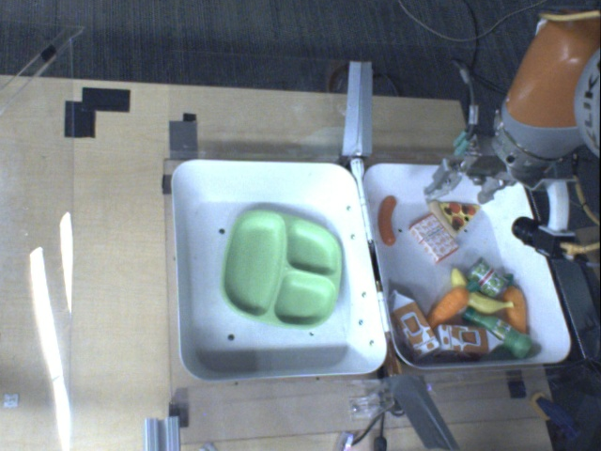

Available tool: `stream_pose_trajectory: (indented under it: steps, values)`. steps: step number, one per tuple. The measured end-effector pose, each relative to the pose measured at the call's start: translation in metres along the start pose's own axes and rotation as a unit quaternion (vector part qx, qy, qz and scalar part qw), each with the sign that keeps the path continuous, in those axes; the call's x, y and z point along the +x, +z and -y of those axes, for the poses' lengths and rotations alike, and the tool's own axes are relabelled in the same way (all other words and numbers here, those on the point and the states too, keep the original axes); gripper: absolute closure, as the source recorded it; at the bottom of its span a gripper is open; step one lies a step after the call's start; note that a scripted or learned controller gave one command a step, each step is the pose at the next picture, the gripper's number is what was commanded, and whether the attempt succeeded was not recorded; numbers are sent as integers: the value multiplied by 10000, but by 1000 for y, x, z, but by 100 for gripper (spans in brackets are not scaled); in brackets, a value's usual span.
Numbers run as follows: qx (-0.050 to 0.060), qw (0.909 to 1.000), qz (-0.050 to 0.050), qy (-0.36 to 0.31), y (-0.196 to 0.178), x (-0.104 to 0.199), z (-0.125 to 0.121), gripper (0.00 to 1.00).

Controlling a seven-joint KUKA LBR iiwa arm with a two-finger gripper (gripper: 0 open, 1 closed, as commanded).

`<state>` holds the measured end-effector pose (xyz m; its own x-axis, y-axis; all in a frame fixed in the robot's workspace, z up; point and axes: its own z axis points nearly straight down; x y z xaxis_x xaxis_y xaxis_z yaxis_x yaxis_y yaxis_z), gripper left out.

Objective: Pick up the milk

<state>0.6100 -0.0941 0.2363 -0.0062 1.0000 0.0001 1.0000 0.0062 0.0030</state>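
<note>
A small white carton with red print, which looks like the milk, lies flat in the upper middle of the right bin. My gripper hangs over the bin's far edge, just above and to the right of the carton. Its fingers are spread open with nothing between them. A pizza slice lies directly under the gripper, touching the carton's upper right corner.
A red sausage lies by the right bin's left wall. Toward the front are a green can, a banana, a carrot, a green bottle and two brown cartons. The left bin holds a green divided plate.
</note>
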Motion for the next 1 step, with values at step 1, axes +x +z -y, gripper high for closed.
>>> stream_pose_trajectory:
  steps: [1]
  values:
    - [-5,9965,2,-841,104,-14,3,0]
